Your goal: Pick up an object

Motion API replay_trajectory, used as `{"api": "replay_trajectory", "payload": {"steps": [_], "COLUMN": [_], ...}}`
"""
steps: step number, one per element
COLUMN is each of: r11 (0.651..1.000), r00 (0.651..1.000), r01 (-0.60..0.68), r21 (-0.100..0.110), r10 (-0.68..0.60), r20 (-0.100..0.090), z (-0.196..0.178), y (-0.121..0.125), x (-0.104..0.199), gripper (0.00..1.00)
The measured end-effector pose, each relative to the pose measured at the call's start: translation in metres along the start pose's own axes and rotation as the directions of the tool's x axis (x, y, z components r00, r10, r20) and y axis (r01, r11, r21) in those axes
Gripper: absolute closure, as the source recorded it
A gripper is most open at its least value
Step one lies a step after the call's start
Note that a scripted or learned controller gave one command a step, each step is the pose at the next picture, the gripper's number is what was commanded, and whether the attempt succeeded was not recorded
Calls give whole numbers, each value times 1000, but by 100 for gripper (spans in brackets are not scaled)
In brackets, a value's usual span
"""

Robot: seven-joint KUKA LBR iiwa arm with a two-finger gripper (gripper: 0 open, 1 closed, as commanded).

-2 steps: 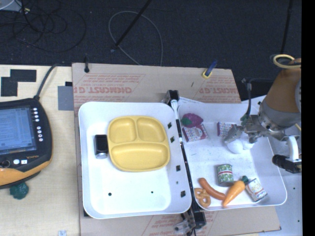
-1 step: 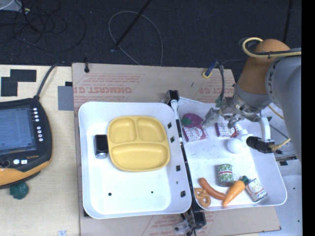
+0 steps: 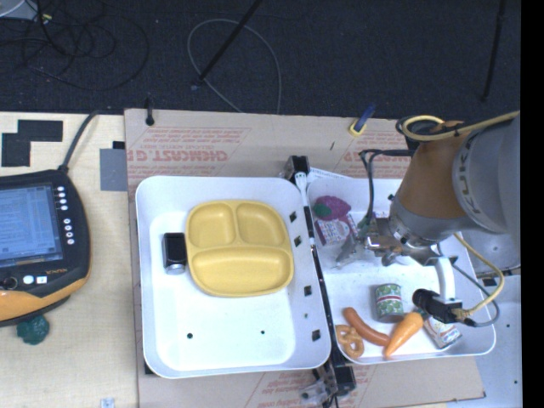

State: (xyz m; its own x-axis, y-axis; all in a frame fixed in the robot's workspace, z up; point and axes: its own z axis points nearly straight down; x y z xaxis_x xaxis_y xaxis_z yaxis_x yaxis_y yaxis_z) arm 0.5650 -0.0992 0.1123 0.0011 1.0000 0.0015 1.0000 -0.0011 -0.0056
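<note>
My gripper hangs over the right bin, near its left wall, beside a purple pouch; how wide my fingers stand I cannot tell. The pouch looks light, soft, probably slippery: best pinched across its crumpled middle.

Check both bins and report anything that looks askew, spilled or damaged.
Nothing looks spilled or broken. The yellow divided plate sits flat in the left bin beside a small black object. In the right bin, the carrot, sausage, pretzel and small can crowd the near corner in a loose jumble.
</note>
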Motion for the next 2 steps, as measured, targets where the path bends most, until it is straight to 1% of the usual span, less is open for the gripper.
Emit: {"api": "replay_trajectory", "payload": {"steps": [1, 2], "r11": [1000, 1000], "r00": [1000, 1000], "r01": [-1, -6], "r21": [-2, -3], "r10": [1, 6], "r20": [0, -3], "z": [24, 14], "y": [-75, -74], "x": [-40, -40], "gripper": [0, 100]}}
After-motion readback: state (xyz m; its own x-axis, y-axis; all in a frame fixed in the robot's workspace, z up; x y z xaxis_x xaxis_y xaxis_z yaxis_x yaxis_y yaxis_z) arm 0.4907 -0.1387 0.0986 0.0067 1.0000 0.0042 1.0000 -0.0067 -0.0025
